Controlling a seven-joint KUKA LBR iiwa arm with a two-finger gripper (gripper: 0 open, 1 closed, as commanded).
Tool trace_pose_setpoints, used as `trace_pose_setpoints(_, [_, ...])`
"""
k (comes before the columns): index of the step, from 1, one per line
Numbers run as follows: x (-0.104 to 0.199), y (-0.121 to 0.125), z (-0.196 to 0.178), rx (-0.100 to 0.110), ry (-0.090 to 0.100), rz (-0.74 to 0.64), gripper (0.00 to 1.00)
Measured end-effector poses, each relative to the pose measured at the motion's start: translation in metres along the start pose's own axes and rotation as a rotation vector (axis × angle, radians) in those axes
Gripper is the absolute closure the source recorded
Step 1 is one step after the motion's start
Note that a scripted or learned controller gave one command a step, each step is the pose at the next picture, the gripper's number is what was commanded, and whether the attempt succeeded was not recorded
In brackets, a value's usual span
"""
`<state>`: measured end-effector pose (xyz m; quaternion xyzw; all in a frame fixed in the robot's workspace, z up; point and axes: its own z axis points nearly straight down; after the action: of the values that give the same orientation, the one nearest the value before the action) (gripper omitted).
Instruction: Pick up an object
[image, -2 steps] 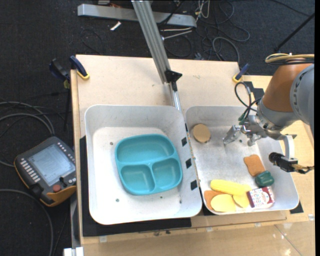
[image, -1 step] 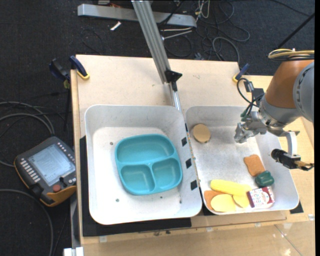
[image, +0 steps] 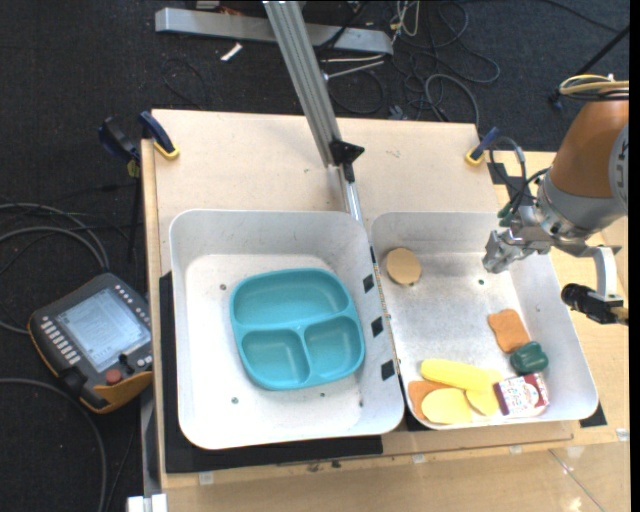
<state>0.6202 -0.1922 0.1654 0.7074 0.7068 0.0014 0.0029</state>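
The right bin (image: 450, 235) holds a round tan cookie (image: 403, 266) at its upper left. An orange-brown piece (image: 507, 327) and a dark green piece (image: 528, 357) lie near its right wall. Along the front lie a yellow banana-like piece (image: 458, 375), an orange-yellow round piece (image: 446, 406) and a small red and white packet (image: 521, 395). My gripper (image: 499, 252) hangs over the bin's upper right part, above bare floor and right of the cookie. Nothing shows between its fingers.
The left bin (image: 200, 250) carries a teal three-compartment plate (image: 297, 327). A slanted metal pole (image: 312, 85) crosses above the bench's back. Clamps sit at the bench's back corners (image: 160, 138). A teach pendant (image: 92, 342) lies on the floor at the left.
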Motion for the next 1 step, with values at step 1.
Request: trace_pose_setpoints(1, [-0.0002,0.0017,-0.0439,-0.001,0.0,-0.003,1.0])
